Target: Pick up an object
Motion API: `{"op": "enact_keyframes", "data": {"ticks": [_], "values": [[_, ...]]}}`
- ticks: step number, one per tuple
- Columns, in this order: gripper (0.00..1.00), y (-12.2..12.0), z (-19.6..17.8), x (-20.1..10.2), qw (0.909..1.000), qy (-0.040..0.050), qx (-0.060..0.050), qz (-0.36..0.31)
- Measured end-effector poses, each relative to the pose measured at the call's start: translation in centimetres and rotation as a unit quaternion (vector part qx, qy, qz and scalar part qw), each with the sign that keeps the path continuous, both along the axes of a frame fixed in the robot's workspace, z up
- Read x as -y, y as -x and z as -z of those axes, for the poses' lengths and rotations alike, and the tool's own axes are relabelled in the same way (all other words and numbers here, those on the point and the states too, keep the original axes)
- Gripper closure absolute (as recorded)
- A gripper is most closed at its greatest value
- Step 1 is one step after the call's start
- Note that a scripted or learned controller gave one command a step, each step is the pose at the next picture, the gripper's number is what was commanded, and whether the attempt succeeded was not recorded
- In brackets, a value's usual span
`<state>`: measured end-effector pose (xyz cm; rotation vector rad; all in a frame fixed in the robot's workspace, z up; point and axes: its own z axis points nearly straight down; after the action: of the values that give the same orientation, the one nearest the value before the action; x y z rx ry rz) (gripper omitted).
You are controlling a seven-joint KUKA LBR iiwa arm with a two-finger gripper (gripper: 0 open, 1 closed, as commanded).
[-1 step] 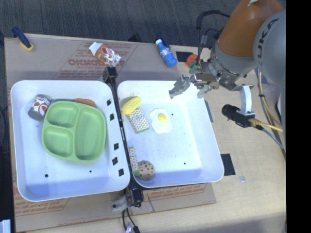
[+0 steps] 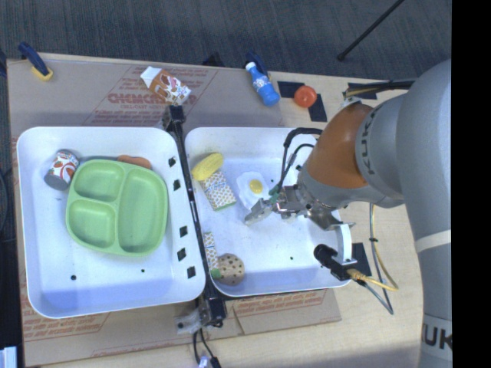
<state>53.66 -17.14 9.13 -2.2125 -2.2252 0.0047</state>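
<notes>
Gripper (image 2: 259,210) low in the right bin (image 2: 253,278), just beside a fried egg toy (image 2: 252,185); can't tell its state. Same bin: corn cob (image 2: 207,165) touching a checkered packet (image 2: 219,190) at upper left, cookie (image 2: 229,267) at the lower left corner. Left bin (image 2: 46,282) holds a green divided tray (image 2: 117,204), a can (image 2: 61,167) at its upper left.

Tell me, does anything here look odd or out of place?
A few things lie outside the bins: a blue bottle on its side, an orange ball and a small packet on the cardboard behind them. In the right bin, a cookie sits tucked into the front corner. Nothing looks spilled or broken.
</notes>
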Motion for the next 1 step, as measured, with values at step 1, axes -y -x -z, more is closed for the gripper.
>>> {"op": "enact_keyframes", "data": {"ticks": [1], "values": [[0.0,-8.54,-4.37,-6.42,1.0,-0.0002,0.002,-0.001]]}}
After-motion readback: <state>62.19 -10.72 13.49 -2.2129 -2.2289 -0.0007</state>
